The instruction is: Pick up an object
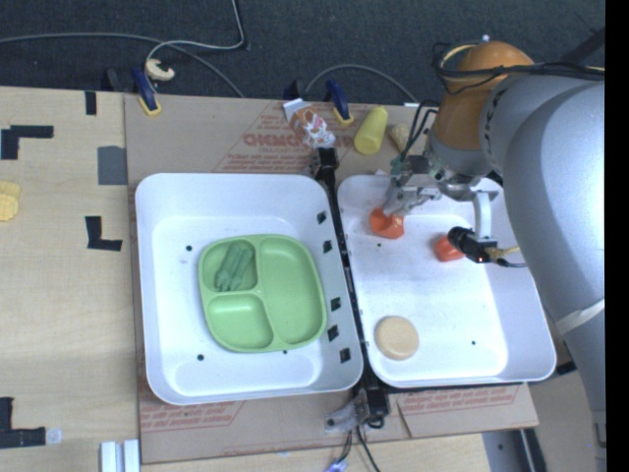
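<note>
My arm (550, 165): grey, with the orange band (470, 91) above the wrist, reaching in from the right of the camera view over the far end of the right bin (511, 362).
My pincer (398, 205): pointing down at the far left part of the right bin, tip right at an orange-red object (387, 225). I cannot tell how far apart it stands, nor whether it has hold of anything; the tip is too small and blurred.
Orange-red object: on the floor of the right bin near its far left corner, touching or just under my pincer tip.
Second orange piece (447, 249): same bin, to the right of the first and apart from it, just beside a black part (464, 239) of my wrist assembly.
Round tan object (397, 337): near end of the right bin, towards its left wall, well apart from my pincer.
Left bin (167, 205): holds a green divided plate (290, 308) with a darker green item (234, 265) in its far left compartment.
Surface beyond the bins: a yellow cylinder (371, 131) and a small packet (307, 122) lie on brown cardboard (197, 136).
</note>
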Robot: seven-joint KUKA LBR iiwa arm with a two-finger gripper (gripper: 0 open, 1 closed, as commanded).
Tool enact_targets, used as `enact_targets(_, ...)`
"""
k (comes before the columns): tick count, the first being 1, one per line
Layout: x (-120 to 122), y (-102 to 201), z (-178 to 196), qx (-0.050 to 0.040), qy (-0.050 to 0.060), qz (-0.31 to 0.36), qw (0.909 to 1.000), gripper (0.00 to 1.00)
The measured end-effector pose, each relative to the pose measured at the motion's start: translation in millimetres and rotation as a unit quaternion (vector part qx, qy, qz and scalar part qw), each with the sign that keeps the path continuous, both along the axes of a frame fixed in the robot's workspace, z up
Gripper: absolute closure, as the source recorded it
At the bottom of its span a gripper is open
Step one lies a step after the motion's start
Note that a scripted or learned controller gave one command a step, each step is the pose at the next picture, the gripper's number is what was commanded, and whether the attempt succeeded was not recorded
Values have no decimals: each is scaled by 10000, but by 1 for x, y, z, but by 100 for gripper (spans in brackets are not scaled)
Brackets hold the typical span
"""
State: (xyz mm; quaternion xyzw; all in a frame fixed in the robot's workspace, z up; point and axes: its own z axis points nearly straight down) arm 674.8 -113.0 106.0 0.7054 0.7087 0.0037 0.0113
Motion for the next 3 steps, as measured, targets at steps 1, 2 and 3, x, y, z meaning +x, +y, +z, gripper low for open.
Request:
enact_targets(1, -30, 81, 79, 60, 96, -5, 9999, 100)
enact_targets(2, -50, 18, -11, 48, 135, -26, 9999, 100)
enact_targets(3, -49, 19, -10, 50, 116, -21, 9999, 0)
